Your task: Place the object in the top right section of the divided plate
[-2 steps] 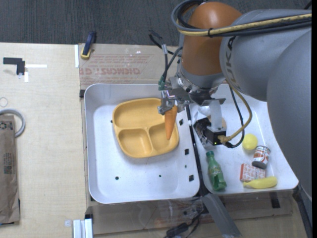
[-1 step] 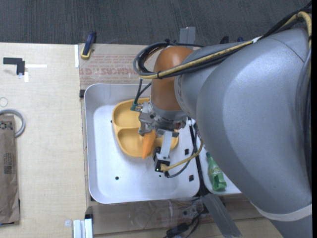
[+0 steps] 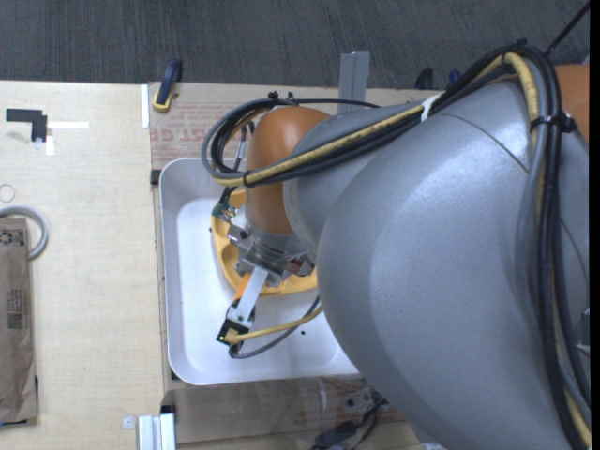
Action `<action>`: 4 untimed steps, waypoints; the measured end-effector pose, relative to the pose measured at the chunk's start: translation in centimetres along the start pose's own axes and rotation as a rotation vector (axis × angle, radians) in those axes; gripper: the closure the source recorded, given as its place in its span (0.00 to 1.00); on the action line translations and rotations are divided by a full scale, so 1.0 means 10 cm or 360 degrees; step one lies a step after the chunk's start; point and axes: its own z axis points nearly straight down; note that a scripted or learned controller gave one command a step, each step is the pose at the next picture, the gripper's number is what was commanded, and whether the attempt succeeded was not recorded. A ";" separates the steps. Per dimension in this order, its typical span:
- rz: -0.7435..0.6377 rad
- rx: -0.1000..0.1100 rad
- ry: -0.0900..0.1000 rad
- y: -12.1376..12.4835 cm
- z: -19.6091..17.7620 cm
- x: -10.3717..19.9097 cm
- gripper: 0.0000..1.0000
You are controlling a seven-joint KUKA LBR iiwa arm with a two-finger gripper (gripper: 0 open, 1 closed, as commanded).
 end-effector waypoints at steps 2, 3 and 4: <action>0.0823 -0.0002 0.0001 -0.40 -0.69 -0.07 1.00; 0.1337 -0.0004 0.0003 -0.19 -1.10 0.02 1.00; 0.1373 -0.0005 0.0004 0.01 -2.37 0.16 1.00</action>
